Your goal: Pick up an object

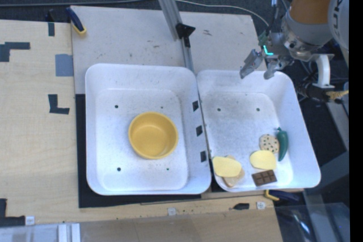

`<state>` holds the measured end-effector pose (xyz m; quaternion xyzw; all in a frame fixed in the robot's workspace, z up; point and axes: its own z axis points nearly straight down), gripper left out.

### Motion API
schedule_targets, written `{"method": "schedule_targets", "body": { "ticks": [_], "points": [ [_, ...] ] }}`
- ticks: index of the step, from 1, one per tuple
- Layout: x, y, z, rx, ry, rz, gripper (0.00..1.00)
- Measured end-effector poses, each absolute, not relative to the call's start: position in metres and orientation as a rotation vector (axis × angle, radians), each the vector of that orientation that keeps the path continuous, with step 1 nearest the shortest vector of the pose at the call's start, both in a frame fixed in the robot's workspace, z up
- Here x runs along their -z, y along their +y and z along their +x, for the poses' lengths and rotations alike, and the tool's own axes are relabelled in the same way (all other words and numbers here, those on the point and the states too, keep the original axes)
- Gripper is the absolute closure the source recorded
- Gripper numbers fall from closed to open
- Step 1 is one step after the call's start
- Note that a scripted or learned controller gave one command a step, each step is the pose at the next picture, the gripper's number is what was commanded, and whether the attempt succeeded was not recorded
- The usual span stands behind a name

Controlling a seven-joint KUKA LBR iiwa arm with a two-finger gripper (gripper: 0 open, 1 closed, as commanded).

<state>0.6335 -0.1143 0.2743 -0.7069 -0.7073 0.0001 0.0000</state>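
Small food-shaped pieces, a yellow oval chip, a speckled cookie, a green pepper and a brown chocolate square, lie in the right white bin's near corner. The two-finger gripper hangs over its far rim, fingers spread, holding nothing. A yellow bowl sits in the left bin.

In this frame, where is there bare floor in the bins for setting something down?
Right bin: bare floor from the far wall to the cookie; its near edge is crowded. Left bin: a bare ring around the central yellow bowl.
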Motion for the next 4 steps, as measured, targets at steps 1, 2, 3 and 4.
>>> {"method": "schedule_targets", "body": {
  "ticks": [1,2,3,4],
  "points": [
    [-0.274,-0.114,0.633,0.000,-2.222,-2.221,0.00],
    [-0.222,-0.124,0.633,-0.005,-2.219,-2.219,0.00],
    [-0.160,-0.121,0.635,-0.005,-2.219,-2.218,0.00],
    [-0.117,-0.120,0.636,-0.005,-2.220,-2.218,0.00]
  ]
}}
